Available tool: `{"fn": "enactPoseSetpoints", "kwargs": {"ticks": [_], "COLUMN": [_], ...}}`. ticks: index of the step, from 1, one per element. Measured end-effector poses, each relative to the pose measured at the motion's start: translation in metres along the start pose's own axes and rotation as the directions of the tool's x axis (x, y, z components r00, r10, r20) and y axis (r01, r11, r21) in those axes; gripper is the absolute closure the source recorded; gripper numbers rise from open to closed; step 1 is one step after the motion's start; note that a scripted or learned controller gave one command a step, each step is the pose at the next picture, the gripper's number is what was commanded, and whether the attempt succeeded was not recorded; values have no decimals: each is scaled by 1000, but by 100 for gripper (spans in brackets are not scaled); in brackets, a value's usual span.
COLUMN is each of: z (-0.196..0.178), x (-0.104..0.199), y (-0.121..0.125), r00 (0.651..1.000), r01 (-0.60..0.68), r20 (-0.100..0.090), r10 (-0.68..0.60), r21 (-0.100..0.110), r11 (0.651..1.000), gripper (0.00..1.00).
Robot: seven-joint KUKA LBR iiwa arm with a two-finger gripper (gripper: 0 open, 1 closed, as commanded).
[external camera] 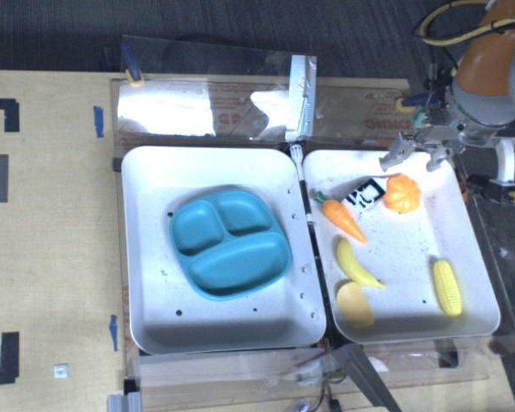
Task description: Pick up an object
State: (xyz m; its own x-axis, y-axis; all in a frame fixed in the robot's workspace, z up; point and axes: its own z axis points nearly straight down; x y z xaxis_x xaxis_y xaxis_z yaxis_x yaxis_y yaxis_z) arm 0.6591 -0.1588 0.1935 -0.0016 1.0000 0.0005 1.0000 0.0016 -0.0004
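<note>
The grey two-finger hand (418, 151) hangs over the far right corner of the right white bin (476, 256), its metal fingers (397, 154) spread wide with nothing between them. Just below it lies a small round orange pumpkin-like toy (402, 193), beside a black-and-white card (364, 194). An orange toy carrot (343, 219), a yellow toy banana (355, 264), a pale yellow round piece (354, 303) and a yellow toy corn cob (447, 287) lie scattered in the same bin, while a blue divided plastic plate (229, 242) fills the left white bin (146, 316).

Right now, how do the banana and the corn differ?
The banana is curved and smooth; the corn is straight and bumpy. The banana lies near the bin's left wall, by the carrot; the corn lies alone near the right wall. Both are yellow, lying flat in the right bin.
</note>
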Motion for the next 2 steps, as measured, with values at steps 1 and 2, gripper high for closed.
{"fn": "enactPoseSetpoints", "kwargs": {"ticks": [1, 2], "z": [79, 86], "x": [-27, -51], "y": [-4, -9], "r00": [993, 995], "r01": [120, 103], "r20": [9, 2], "r10": [-120, -103], "r21": [-29, -40], "r11": [992, 994], "gripper": [0, 0]}}
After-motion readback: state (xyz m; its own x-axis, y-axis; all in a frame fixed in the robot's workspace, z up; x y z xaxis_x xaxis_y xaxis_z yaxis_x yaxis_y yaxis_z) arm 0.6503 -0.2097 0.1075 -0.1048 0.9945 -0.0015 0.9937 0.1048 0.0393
